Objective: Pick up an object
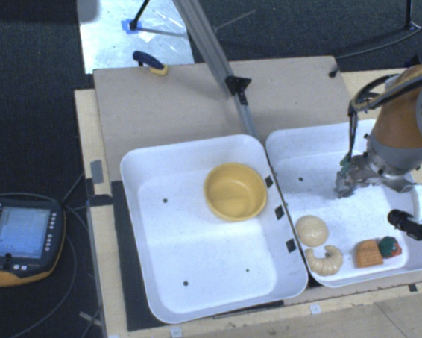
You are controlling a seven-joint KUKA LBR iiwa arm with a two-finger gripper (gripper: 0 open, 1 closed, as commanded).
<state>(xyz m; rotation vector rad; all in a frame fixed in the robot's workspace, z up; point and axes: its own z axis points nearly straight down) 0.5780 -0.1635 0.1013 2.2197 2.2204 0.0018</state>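
1. Two bins sit side by side on the bench, their inner edges touching.
2. The left bin (163, 282) holds a bowl (235, 191) near its far right corner.
3. The right bin (299, 151) holds a round item (311, 230) by its left edge.
4. A curved item (325, 260) lies just in front, at the near left corner.
5. A flat block (367, 253) lies along the near edge, touching a small item (388, 245) on its right.
6. The gripper (345, 185) sits over the bin's middle.

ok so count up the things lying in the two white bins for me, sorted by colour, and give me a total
Yellow: 1, the round yellow bowl in the left bin.
Cream: 2, the rounded cream lump and the curled cream piece in the right bin.
Orange: 1, the flat orange square piece.
Green and red: 1, the small green and red item.
Total: 5.
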